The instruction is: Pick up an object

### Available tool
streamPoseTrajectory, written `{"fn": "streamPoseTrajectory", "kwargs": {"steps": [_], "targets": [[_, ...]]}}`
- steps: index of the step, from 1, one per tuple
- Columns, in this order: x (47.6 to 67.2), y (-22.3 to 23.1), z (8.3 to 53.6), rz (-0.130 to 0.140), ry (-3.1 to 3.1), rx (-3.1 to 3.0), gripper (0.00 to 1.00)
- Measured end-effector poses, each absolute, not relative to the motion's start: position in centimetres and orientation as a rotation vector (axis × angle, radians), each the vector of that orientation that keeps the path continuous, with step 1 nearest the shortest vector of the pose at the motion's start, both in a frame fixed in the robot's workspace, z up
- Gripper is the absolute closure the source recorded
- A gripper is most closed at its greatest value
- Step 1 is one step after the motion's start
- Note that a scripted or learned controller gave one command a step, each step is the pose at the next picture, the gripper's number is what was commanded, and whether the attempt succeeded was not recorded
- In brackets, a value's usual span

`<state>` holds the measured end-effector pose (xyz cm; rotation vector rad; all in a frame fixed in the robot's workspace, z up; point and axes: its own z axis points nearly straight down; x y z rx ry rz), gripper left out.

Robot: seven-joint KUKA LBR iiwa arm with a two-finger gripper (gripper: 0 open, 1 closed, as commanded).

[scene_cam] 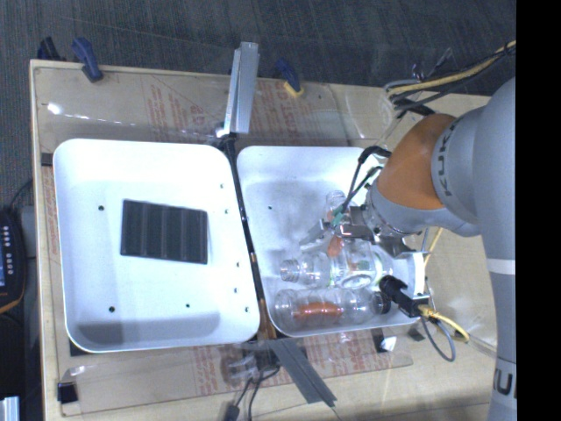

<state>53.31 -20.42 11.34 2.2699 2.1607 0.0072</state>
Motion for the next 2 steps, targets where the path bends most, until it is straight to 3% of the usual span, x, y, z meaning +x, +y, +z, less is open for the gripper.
{"fn": "streamPoseTrajectory", "kwargs": {"steps": [1, 2], "targets": [[56.7, -18.6, 9.7, 0.006, 1.929, 2.469, 1.00], [61.3, -15.6, 19.4, -0.004, 1.892, 2.512, 1.00]]}}
